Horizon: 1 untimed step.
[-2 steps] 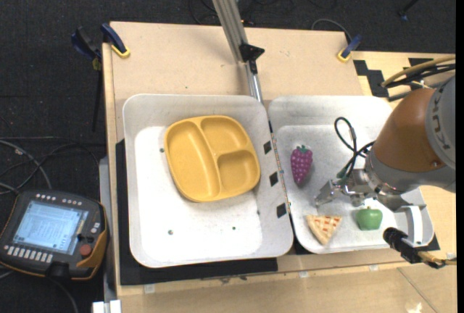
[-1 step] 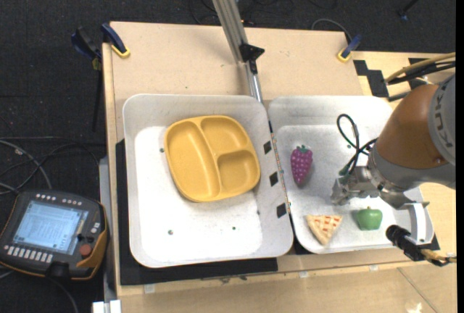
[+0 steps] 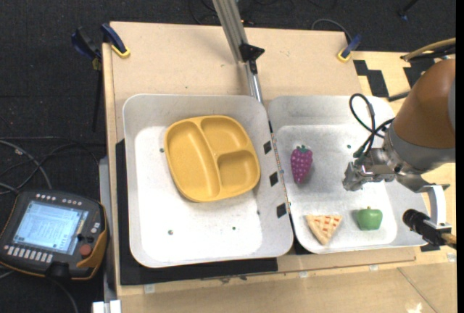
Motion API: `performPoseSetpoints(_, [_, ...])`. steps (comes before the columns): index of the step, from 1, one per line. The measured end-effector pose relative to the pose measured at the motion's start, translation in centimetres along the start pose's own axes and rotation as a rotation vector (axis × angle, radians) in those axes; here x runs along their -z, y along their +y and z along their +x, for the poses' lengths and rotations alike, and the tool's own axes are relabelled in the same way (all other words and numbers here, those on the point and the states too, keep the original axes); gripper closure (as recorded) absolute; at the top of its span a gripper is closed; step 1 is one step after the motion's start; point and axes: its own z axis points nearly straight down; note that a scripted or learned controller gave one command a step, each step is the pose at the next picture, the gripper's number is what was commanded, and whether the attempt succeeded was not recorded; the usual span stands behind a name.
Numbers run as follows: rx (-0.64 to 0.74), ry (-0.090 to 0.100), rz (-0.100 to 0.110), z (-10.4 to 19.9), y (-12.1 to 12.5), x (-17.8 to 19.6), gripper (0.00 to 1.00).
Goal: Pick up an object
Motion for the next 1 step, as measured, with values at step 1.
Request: performPoseSetpoints(1, [0.000,0.000,0.000,0.29,-0.46,6.00,1.00])
